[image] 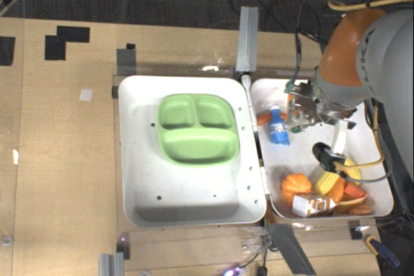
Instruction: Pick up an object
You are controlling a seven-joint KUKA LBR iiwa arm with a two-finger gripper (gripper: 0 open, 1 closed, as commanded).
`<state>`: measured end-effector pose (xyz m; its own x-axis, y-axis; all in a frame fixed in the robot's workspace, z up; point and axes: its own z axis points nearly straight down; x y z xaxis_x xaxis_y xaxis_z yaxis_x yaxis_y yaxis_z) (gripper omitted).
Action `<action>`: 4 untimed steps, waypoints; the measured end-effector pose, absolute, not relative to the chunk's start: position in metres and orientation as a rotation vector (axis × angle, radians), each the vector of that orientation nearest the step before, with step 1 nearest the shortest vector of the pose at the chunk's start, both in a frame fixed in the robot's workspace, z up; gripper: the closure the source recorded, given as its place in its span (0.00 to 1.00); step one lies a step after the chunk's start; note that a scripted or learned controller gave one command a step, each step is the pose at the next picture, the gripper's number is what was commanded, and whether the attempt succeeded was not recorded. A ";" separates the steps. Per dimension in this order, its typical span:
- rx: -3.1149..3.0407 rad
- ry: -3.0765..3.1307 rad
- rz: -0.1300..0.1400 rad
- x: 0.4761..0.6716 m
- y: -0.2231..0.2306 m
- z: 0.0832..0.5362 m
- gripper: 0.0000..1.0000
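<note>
My gripper (299,114) hangs over the upper part of the right bin (381,200), reaching in from the right. Just to its left lies a small blue bottle (279,129) with a white label, and a small orange-red piece (263,118) sits beside it near the bin's left wall. Whether the gripper touches the bottle is unclear. At the bin's near end lie an orange pumpkin-like toy (296,184), a white carton (313,205), a yellow corn cob (328,183) and a yellow banana-like piece (353,171).
The left bin (139,197) holds a green divided plate (196,128) near its far middle. A metal post (246,39) stands behind the wall between the two bins. Cables run behind the right bin.
</note>
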<state>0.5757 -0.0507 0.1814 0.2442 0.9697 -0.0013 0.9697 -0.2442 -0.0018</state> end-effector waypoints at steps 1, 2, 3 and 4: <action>-2.520 -1.873 0.004 0.550 -0.016 0.181 1.00; -2.530 -1.862 0.003 0.616 -0.029 0.181 1.00; -2.164 -2.278 0.000 0.521 -0.024 0.250 1.00; -2.512 -1.884 0.004 0.527 -0.049 0.201 1.00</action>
